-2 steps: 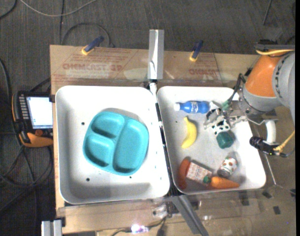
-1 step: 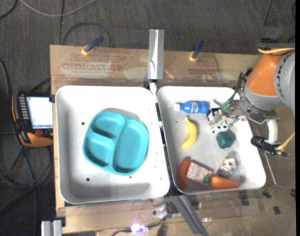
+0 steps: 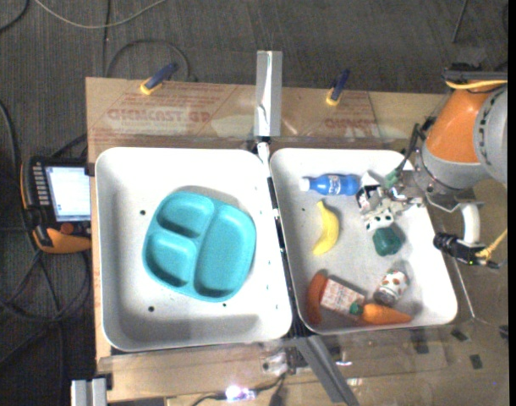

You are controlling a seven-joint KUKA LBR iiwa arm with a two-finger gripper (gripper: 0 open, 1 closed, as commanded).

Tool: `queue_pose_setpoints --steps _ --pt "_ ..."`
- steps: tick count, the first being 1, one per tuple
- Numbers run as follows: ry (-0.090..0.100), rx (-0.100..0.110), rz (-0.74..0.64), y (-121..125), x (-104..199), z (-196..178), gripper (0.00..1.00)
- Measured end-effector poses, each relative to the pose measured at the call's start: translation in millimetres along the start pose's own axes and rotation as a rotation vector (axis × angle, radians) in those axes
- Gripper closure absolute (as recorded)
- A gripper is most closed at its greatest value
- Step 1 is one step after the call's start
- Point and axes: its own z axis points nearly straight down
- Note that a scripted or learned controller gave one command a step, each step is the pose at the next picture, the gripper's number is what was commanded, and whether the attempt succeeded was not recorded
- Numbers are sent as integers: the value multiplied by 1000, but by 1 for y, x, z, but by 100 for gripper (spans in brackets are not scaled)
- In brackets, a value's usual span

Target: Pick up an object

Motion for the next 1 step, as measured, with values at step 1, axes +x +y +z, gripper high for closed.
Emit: queue_pose_setpoints --steps 1 --pt "-9 -5 58 7 91 -86 100"
